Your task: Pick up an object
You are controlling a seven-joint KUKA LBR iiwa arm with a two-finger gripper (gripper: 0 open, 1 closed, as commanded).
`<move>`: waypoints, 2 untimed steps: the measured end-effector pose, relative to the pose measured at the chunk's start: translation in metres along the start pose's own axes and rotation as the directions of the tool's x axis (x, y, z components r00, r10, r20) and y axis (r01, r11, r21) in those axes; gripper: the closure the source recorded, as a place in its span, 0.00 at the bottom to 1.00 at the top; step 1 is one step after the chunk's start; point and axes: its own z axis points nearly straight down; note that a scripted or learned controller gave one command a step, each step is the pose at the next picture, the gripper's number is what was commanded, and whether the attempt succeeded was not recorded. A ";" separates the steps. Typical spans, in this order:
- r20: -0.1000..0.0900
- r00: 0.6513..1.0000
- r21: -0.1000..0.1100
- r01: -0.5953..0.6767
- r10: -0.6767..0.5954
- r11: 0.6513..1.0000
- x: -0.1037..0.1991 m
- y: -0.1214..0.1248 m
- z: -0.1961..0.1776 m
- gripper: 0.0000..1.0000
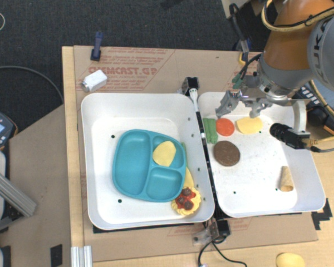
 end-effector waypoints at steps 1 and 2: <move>0.005 1.000 -0.032 -0.006 0.007 0.999 0.013 -0.044 -0.245 0.00; 0.007 1.000 -0.017 -0.007 0.007 1.000 0.013 -0.043 -0.245 1.00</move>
